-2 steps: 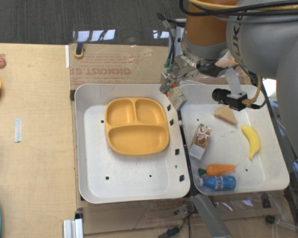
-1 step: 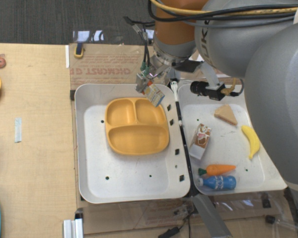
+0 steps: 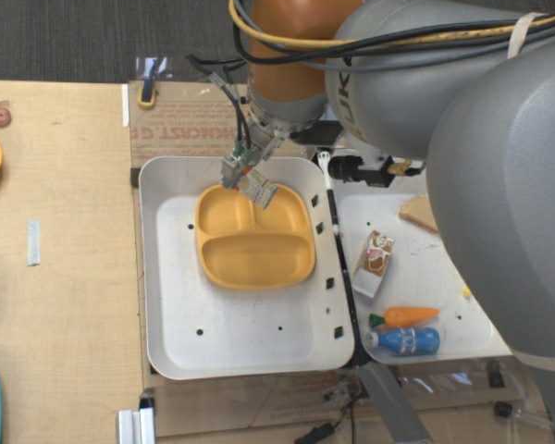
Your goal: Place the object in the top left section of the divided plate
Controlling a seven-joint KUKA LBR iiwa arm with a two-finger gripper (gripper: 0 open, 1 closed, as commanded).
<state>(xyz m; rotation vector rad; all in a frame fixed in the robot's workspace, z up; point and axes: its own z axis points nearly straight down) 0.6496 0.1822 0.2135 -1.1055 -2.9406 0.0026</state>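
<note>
Gripper [image 3: 241, 166] fingers pinch a small crinkly packet [image 3: 258, 191] over the smooth yellow divided plate [image 3: 255, 239].

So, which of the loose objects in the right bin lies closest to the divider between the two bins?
The brown-and-white packet: its lower end nearly meets the divider. The carrot and the blue bottle lie further right.

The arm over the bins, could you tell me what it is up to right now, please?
The gripper hangs over the top edge of the yellow divided plate in the left bin, with a small silvery packet just below it, over the plate's upper sections. Whether it grips the packet is unclear. A carton, carrot and blue bottle lie in the right bin.
</note>
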